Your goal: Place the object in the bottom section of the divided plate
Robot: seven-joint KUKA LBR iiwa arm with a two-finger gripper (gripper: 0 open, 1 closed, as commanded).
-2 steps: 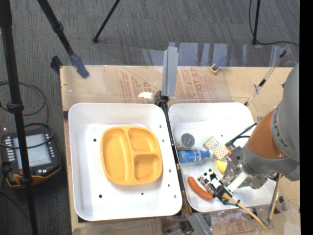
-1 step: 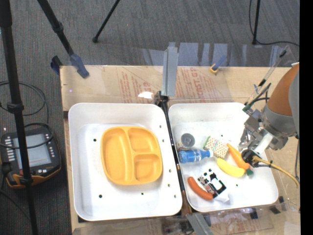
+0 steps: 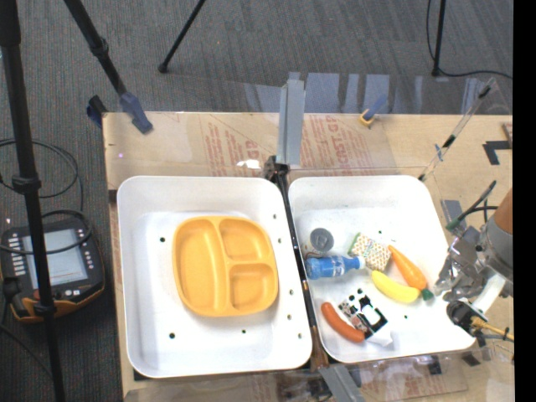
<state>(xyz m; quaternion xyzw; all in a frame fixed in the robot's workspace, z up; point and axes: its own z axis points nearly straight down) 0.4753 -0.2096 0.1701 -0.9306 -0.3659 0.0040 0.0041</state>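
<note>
looking past the gripper [image 3: 466, 296] at the right bin's [image 3: 402, 193] edge, you find the carrot [image 3: 408, 267] and banana [image 3: 394, 286] just left; plate [image 3: 224, 265] far left. jaws: cannot tell.

I am working in a robotics lab: black tripod legs [image 3: 84, 36] are standing around my plywood bench [image 3: 201, 145], and a teach pendant [image 3: 52, 266] is lying left of it.

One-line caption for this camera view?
Gripper at right bin's edge beside toy food; yellow divided plate waits in left bin.
</note>
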